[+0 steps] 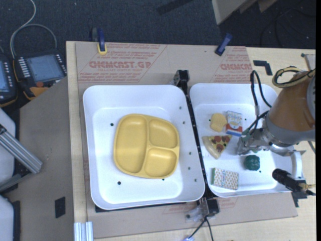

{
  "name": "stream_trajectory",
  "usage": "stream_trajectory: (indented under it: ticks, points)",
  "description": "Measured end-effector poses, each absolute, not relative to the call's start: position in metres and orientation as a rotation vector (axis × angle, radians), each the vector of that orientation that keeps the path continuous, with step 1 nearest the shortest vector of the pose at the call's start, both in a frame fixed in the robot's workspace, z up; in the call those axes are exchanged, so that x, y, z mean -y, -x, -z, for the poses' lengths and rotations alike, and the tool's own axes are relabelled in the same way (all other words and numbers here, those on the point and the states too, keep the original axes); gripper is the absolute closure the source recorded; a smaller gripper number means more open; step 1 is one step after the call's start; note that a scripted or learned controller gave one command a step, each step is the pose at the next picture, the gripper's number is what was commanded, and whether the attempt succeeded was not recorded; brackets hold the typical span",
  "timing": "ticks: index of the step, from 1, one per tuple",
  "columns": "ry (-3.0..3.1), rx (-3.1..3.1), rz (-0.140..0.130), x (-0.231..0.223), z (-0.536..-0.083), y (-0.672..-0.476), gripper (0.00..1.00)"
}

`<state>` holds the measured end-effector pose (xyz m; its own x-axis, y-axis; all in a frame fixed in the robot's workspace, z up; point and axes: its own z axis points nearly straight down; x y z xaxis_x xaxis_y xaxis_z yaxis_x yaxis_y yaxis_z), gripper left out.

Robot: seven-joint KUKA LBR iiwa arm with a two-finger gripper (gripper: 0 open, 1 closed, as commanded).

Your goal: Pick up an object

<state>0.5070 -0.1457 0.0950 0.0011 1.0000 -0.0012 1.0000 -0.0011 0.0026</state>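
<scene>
Jaws (244, 145) low in right bin (261, 185); their opening cannot be told. Pizza slice (216, 144) just left of them, green object (252, 162) just below, yellow divided plate (146, 145) well left.

**Hidden and cut off**

The arm (293, 109) runs off the right edge. Its wrist covers the gripper (246, 145), so the finger state is unreadable. Print on the small carton (233, 123) is too small to read.
</scene>
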Motion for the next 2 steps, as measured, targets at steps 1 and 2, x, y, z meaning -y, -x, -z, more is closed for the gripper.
stream_trajectory:
  ticks: [1,2]
  points:
    - [-2.218,-2.217,-0.003,0.149,-0.139,-0.504,1.00]
    - [-2.217,-2.217,-0.004,0.153,-0.183,-0.503,1.00]
